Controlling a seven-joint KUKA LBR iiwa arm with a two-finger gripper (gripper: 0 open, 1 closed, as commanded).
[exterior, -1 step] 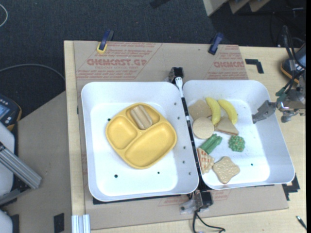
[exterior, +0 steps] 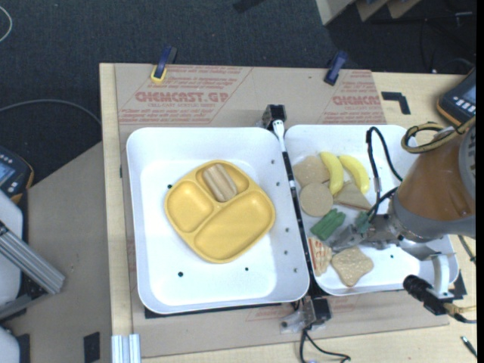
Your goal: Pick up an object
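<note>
The right bin (exterior: 344, 132) holds several toy foods. These include two yellow bananas (exterior: 333, 172), two round tan biscuits (exterior: 315, 199), a green piece (exterior: 328, 224) and a slice of toast (exterior: 352, 265). My gripper (exterior: 355, 233) is low in this bin, just right of the green piece and above the toast. The grey arm with its orange band (exterior: 435, 184) comes in from the right and hides the bin's right part. In the left bin (exterior: 140, 203) lies a yellow divided plate (exterior: 227, 221) with a tan bun (exterior: 219, 181) in its top compartment.
A black cable (exterior: 376, 157) loops over the right bin's far side. Clamps (exterior: 161, 64) pin the cardboard sheet behind the bins. A hinge piece (exterior: 274, 116) sits between the bins at the back. A thin printed strip (exterior: 319, 255) lies by the right bin's left wall.
</note>
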